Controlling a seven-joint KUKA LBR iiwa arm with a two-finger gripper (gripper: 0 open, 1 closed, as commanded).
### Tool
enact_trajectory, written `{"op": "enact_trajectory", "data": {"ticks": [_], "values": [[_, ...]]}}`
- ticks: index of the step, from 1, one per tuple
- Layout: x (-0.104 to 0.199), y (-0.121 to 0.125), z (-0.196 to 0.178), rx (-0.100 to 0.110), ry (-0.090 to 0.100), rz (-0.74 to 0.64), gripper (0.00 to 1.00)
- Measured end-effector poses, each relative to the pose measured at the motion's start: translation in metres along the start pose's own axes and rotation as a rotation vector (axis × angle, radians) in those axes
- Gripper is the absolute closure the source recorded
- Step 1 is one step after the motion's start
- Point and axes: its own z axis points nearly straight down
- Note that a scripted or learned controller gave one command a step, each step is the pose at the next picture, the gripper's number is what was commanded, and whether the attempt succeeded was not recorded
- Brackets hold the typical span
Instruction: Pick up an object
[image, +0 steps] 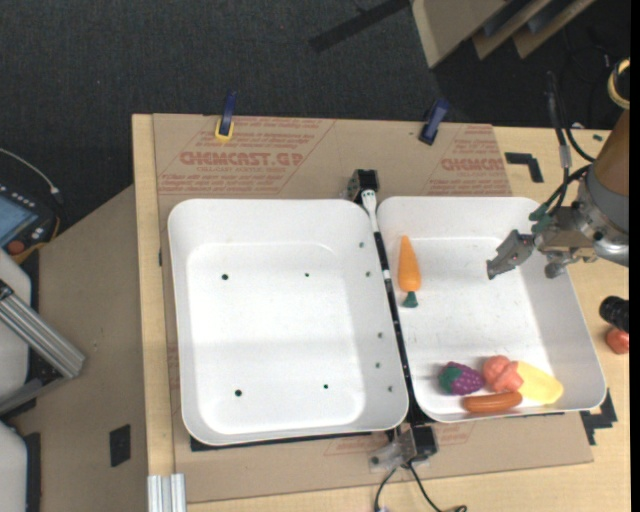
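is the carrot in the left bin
No, the carrot lies in the right bin, near its left wall, apart from the other toy foods bunched at that bin's near edge.

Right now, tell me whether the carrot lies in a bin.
In: the carrot lies flat in the right bin, near its left wall.

Carrot (409, 262) in right bin (575, 310)

Bright, even overhead light washes the white bins (270, 225) near glare; soft shadows, sharp focus, dim dark floor (100, 60)
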Motion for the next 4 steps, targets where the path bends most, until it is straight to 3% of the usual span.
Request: {"op": "enact_trajectory", "data": {"ticks": [1, 2, 3, 4], "values": [[0.078, -0.038, -0.106, -0.003, 0.0, -0.005, 0.0], [0.116, -0.051, -0.285, -0.02, 0.001, -0.005, 0.0], [0.201, -0.051, -0.276, -0.001, 0.001, -0.008, 0.0], [0.273, -0.051, -0.275, -0.003, 0.002, -0.007, 0.0]]}}
